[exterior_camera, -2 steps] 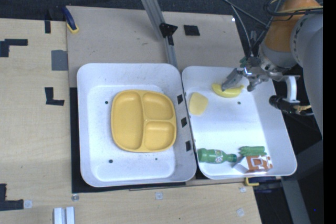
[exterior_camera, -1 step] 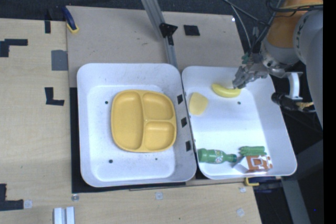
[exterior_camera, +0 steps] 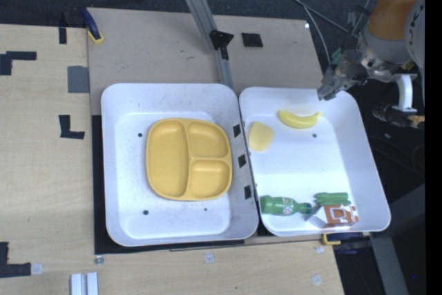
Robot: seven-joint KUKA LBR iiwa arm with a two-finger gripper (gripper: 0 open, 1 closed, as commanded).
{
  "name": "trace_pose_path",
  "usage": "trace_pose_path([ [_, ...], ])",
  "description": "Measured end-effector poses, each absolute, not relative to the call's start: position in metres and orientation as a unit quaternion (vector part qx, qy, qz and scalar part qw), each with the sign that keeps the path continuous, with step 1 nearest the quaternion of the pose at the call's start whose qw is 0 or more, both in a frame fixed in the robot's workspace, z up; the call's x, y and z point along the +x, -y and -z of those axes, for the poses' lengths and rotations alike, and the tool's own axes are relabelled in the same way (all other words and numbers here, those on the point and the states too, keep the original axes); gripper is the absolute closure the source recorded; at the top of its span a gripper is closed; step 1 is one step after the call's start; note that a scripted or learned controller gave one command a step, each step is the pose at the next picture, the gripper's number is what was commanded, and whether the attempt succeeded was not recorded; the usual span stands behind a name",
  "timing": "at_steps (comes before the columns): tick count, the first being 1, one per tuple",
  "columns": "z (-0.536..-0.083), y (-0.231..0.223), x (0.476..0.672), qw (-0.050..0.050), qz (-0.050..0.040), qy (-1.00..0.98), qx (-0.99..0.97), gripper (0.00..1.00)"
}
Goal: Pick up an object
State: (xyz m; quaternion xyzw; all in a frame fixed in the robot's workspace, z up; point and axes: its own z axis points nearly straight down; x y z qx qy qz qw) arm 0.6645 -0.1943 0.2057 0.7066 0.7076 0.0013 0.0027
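- You've got two white bins side by side on the tabletop [exterior_camera: 173,38]. Left bin [exterior_camera: 117,169] carries a yellow divided plate [exterior_camera: 188,159], 3 compartments, lying flat near the middle.
- Right bin [exterior_camera: 362,162] has the pickable stuff: a yellow banana [exterior_camera: 298,119] near the far edge, a pale yellow round piece [exterior_camera: 260,137] by the bin's left wall, a green bottle [exterior_camera: 283,205] lying on its side near the front edge, & a small orange/white box w/ green top [exterior_camera: 335,211] just beside the bottle's end.
- Gripper [exterior_camera: 330,88] sits over the far right corner of the right bin, apart from every item; nearest is the banana, just below & left of it in the camera view.
- Fingers: too dark & small here, can't tell if they're apart or together. Nothing visibly between them.
- Handling, my read: banana looks like a light toy, smooth & curved, so probably slippery. Take it across the mid-section, fingers straddling the narrow width, not the tapered ends.
- Bottle: likely light & stiff but round, so it may roll. Grab across the body, not the neck.
- Box: flat faces, prob. easiest hold, but it's close to the front wall & the bottle, so clearance is tight.
- Pale round piece: looks thin & flat, hard to get under; skip unless others fail.
- Task stage, as I judge it: approach only, nothing lifted yet.
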Motion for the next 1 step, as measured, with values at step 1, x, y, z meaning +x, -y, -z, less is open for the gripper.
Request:
trace_pose_path([
  [1, -0.201, 0.1938, 0.6648, 0.0, 0.0004, -0.708, 0.707, 1.0],
])
